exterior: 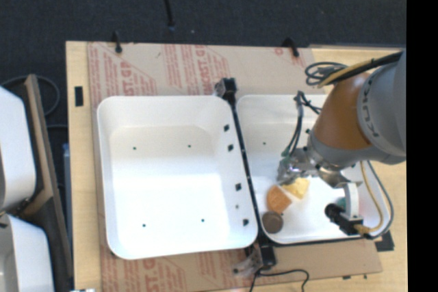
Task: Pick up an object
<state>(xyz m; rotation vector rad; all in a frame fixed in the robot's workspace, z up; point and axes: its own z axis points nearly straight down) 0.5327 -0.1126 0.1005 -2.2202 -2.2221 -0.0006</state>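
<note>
The claw (295,173) hovers over the yellow piece (298,187), grip unclear; next, descend toward five o'clock and close.

Grey arm (373,113), orange-banded wrist bent downward, reaching from the right

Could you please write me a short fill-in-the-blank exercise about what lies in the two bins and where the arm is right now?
1. The orange round object lies in the ____ bin in the camera view.
2. The small brown disc sits near that bin's ____ edge in the picture.
3. The gripper is just above the pale ____ object.

Missing words: right; lower; yellow
</note>
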